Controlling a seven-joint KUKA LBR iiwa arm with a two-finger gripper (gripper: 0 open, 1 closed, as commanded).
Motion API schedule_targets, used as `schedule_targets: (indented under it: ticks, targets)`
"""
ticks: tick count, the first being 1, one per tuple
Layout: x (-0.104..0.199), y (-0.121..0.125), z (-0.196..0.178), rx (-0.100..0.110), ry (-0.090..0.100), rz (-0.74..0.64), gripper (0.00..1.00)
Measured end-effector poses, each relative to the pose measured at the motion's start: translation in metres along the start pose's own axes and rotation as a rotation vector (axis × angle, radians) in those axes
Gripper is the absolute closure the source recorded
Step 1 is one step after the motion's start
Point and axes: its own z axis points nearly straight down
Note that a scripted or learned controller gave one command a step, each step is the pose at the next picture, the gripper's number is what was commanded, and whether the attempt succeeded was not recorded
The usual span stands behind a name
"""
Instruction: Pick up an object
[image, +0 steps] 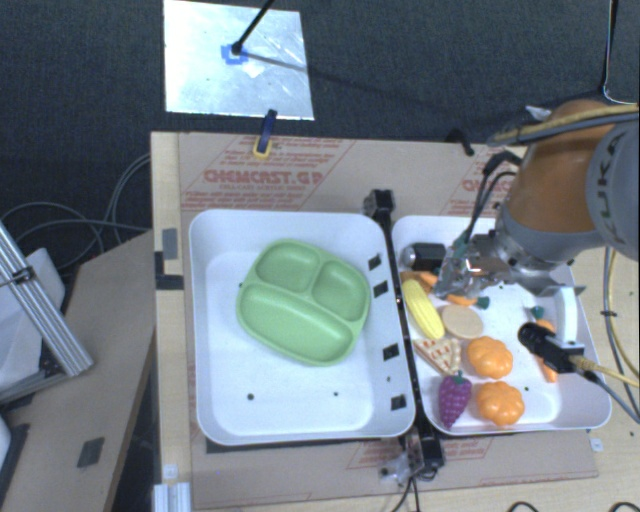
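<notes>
Gripper (468, 272) hovers over crowded toy food beside corn (423, 309), finger state unclear; a descent could nudge neighbours, spoiling the grasp.

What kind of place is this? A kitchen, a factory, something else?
Most likely a robot test lab, not a kitchen. A grey and orange arm reaches over two white bins; one bin holds a green plate, the other toy food such as a corn cob. Loose cables trail nearby.
</notes>
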Motion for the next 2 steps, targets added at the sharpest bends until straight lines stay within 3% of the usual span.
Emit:
schedule_targets:
  ticks: [1,2]
  targets:
    - [0.008,-0.016,0.000,-0.001,-0.002,0.003,1.00]
    - [0.003,-0.006,-0.016,-0.005,-0.003,0.004,1.00]
